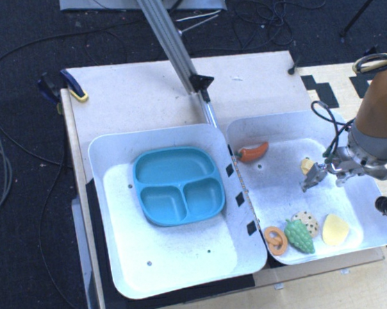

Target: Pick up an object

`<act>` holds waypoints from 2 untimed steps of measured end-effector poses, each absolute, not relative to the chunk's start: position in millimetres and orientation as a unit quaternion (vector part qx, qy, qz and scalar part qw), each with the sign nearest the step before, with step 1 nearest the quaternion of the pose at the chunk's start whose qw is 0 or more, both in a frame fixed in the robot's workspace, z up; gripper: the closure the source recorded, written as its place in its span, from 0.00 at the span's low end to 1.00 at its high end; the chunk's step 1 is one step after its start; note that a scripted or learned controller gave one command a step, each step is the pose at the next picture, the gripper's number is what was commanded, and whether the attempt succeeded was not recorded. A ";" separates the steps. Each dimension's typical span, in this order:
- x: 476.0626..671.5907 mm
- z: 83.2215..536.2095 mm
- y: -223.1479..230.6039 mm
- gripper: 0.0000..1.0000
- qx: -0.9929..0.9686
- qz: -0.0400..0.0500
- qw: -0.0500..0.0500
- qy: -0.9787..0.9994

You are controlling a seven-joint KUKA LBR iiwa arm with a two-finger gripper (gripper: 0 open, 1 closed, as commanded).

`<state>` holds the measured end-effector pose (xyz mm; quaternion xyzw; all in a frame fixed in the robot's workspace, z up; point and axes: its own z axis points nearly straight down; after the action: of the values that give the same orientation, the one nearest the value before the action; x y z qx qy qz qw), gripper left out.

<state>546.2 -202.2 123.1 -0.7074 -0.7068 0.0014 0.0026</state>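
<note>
A: What occupies the left bin point(117, 215)?

B: A blue divided tray point(179, 185) with three compartments lies toward the far side of it, flat on the bin floor.

A: And the right bin point(275, 133)?

B: An orange-red sausage-shaped toy point(253, 152) rests at the far left corner. A small yellow piece point(307, 165) sits near the middle. Along the near edge lie an orange pretzel-shaped ring point(276, 239), a green bumpy item point(299, 236) partly covering a speckled round cookie point(305, 222), and a pale yellow wedge point(335, 229) at the right.

A: Where is the arm point(381, 117)?

B: It enters from the right, its orange band above the grey wrist. The gripper point(313, 179) hangs over the middle of the right bin, just near and right of the small yellow piece.

A: Is the gripper grasping anything?

B: No object shows between its fingers; whether they are spread or closed cannot be told from this view.

A: What lies beyond the bins?

B: A metal pole point(169, 38) slants across the bench point(137, 94) from the far side.
</note>
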 end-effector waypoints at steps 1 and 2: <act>547.8 137.3 -203.1 1.00 -0.707 0.000 -0.001 -0.707; 543.8 184.2 -196.7 1.00 -0.706 -0.001 -0.003 -0.708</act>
<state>543.8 -196.7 184.2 -0.7063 -0.7079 -0.0012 -0.0027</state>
